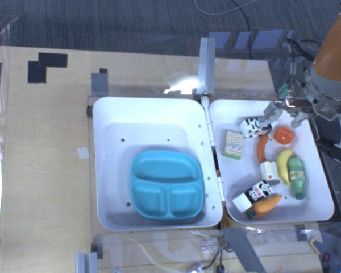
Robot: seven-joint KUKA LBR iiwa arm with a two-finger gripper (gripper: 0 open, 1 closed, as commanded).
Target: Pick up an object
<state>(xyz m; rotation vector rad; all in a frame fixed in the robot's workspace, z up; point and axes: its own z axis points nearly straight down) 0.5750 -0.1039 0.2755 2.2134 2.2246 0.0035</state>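
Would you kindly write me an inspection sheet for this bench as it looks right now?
Surface: two white bins side by side, left bin, right bin, on a pale wooden bench.
Job's things: in the right bin, tomato, banana, green bottle, carrot, sausage, patterned card.
Clutter: blue divided plate in the left bin.
Grippers: gripper over the right bin's far end, near the tomato.
Cables: black cable on the floor.
Surroundings: grey carpet.
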